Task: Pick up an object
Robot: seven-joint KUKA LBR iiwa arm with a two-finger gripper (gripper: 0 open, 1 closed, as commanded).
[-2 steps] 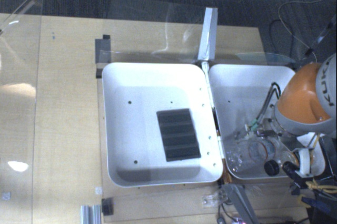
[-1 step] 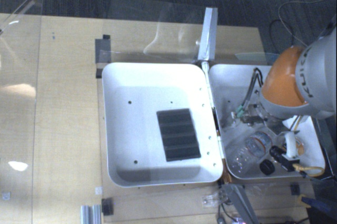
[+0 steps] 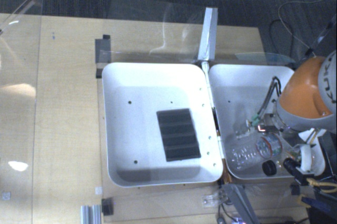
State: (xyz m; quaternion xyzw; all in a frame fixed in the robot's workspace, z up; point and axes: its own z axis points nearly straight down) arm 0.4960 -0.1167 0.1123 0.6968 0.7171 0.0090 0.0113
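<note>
A black ribbed rectangular pad [image 3: 179,135] lies flat in the middle of the left bin [image 3: 121,112]. My gripper [image 3: 255,136] hangs low over the right bin [image 3: 231,91], below the orange wrist band [image 3: 305,94]. Just under and in front of it a clear, glassy object [image 3: 241,155] rests on the bin floor. A small black round piece [image 3: 269,167] sits near the bin's front edge. The arm hides part of what lies beneath it.
A metal divider bar [image 3: 207,41] rises at the back between the two bins. Cables [image 3: 295,17] run at the right behind the arm. Wooden bench top [image 3: 58,112] stretches to the left of the bins.
</note>
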